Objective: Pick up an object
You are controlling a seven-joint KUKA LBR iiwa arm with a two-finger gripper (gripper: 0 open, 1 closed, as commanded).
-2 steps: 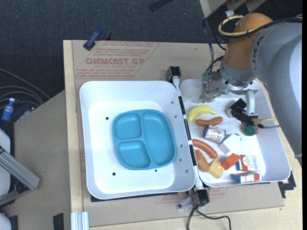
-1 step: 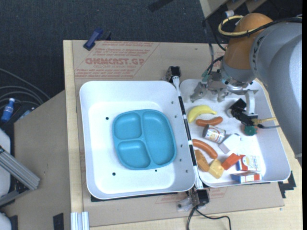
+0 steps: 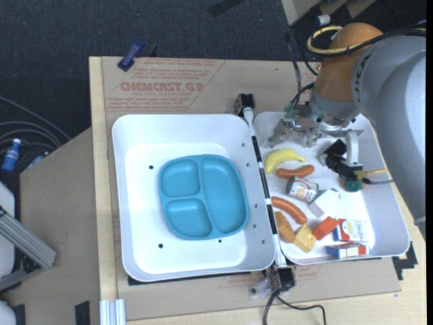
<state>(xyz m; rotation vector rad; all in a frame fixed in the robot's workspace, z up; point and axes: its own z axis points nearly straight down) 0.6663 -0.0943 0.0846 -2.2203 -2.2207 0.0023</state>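
Hovering at the far end of the right bin (image 3: pixel 389 239), the gripper (image 3: pixel 298 128) showed metal fingers (image 3: pixel 277 135) whose state could not be told. Just below them lay a yellow banana (image 3: pixel 283 158), apart from them, beside a sausage (image 3: pixel 295 172).

bins (image 3: pixel 128 181): white
plate (image 3: pixel 202 196): light blue
banana (image 3: pixel 283 158): yellow
sausages (image 3: pixel 295 172): orange-red
jar (image 3: pixel 302 191): white label, dark lid
wedge (image 3: pixel 304 237): yellow
carton (image 3: pixel 351 231): white with red
box (image 3: pixel 346 251): blue, white and red
arm (image 3: pixel 379 59): grey, orange band
bench (image 3: pixel 169 83): tan, red lettering
clip (image 3: pixel 132 55): blue
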